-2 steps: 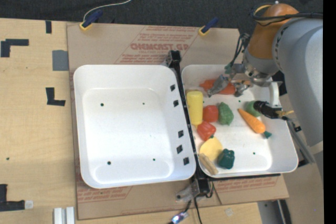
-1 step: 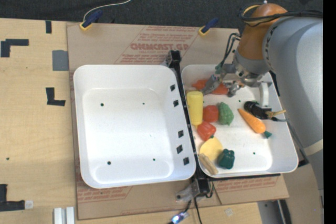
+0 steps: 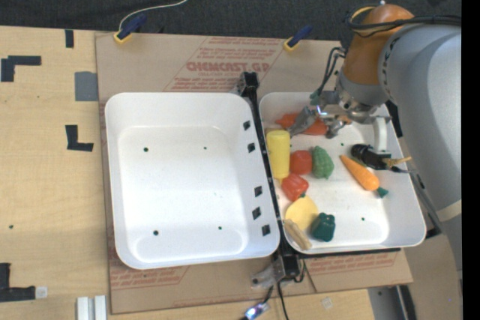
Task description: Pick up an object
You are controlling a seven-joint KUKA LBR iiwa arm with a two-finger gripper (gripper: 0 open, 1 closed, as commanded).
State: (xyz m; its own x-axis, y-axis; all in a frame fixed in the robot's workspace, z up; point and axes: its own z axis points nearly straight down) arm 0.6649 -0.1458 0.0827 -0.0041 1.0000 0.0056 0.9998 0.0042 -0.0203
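The claw [image 3: 309, 118] hangs low over the far end of the right-hand bin [image 3: 406, 239], and from this slanted view it is not possible to tell whether it is wide, narrow or holding anything. Directly under it and poking out toward the view's left lies an orange-red piece [image 3: 287, 120], touching or nearly touching the claw. The claw covers its middle, so its full shape cannot be made out; what shows is flat, bright and smooth. Just nearer the camera than the claw and slightly left stands a yellow cylinder [image 3: 278, 154], lying lengthwise along the bin wall, with a red block [image 3: 301, 161] and a knobbly green piece [image 3: 322, 162] beside it, all 3 close under the claw. To the claw's right and nearer the camera lies an orange carrot [image 3: 361, 173] with a small green tip. Further from the claw come a red pepper [image 3: 294, 186], a pale yellow lump [image 3: 301, 211], a dark green pepper [image 3: 323, 227] and a tan stick [image 3: 298, 237] at the bin's near corner. Well to the claw's left sits the second white bin [image 3: 180, 183], on the tabletop [image 3: 45, 161].
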